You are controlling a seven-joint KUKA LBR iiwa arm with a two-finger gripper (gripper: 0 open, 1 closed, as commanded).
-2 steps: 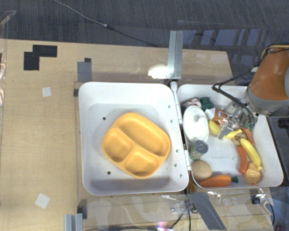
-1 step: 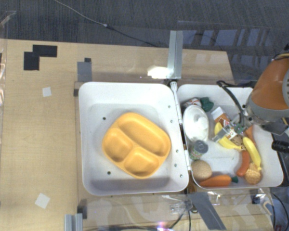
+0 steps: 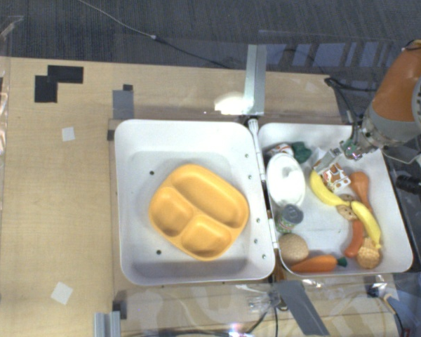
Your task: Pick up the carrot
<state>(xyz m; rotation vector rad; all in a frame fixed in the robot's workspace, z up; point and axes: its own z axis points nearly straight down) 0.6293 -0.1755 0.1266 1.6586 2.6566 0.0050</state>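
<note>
Camera view: orange carrot (image 3: 313,263), green-tipped, at right bin's (image 3: 400,209) front

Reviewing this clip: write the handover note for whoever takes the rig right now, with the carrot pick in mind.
Gripper: over the back right part of the right bin, nothing seen between its fingers; open or shut can't be told from here.
Carrot: lying along the front edge of the right bin, beside a round brown item, well away from the gripper.
Yellow divided plate: in the left bin.
Done: nothing yet; carrot not lifted.
Left: move to the front edge, descend, grasp and raise the carrot.
</note>
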